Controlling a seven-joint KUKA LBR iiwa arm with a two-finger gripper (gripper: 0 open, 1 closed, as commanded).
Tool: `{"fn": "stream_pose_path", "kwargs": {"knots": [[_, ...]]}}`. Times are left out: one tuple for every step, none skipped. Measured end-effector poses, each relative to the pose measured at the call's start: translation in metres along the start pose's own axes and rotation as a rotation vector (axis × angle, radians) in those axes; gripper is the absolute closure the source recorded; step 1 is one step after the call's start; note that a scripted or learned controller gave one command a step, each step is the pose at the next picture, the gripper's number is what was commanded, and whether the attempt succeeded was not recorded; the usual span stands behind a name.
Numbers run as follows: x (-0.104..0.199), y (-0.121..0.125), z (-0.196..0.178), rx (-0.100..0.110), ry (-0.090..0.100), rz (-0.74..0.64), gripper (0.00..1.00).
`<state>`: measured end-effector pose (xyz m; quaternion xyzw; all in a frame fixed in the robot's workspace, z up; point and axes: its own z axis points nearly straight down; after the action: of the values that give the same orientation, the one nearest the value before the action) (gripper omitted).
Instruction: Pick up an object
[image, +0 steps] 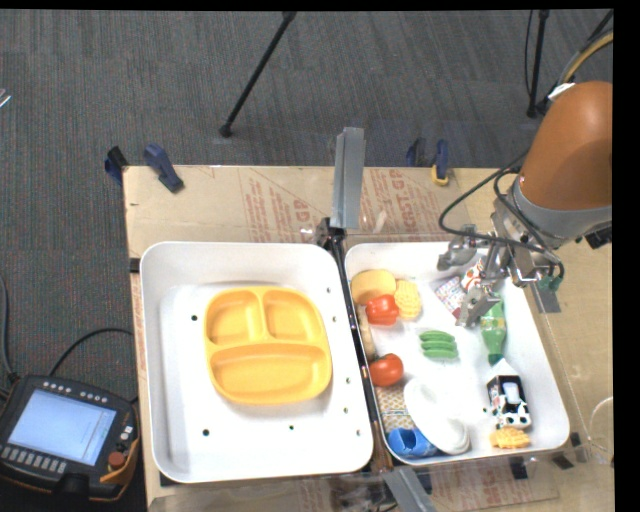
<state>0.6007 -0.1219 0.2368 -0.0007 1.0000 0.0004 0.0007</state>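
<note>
The arm (565, 150) reaches in from the right, and its gripper (478, 300) hangs low over the upper part of the right bin (553, 385). From this angle I cannot tell whether it is released or clenched, or whether anything sits in it. Just beside the gripper lie a small red-and-white packet (451, 292) on its left and a green bottle (494, 332) on its right; whether either one touches the gripper is not clear. The right bin holds the things to pick from: a pale yellow potato-like piece (372, 284) and a yellow corn cob (407, 298) near the top left, a red pepper (382, 310) just below them, a green pea pod (438, 345) in the middle, and a red tomato (386, 369) by the divider. Lower down rest a white bowl (437, 412), a blue cup (404, 442), a black-and-white carton (508, 399) and a yellow waffle (512, 437) near the bottom right corner. The left bin (165, 300) holds a yellow divided plate (268, 344), lying flat near its middle. A grey tablet-like controller (65, 432) sits on the floor at the lower left, well apart from both bins.
</note>
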Motion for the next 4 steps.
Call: {"fn": "stream_pose_path", "kwargs": {"knots": [[0.001,-0.021,0.138,-0.003,0.016,0.101,0.0],[-0.007,0.027,0.142,0.008,-0.017,0.08,0.0],[0.004,-0.055,0.142,0.004,-0.015,-0.036,0.0],[-0.044,-0.077,0.145,-0.003,0.004,-0.66,0.0]]}}
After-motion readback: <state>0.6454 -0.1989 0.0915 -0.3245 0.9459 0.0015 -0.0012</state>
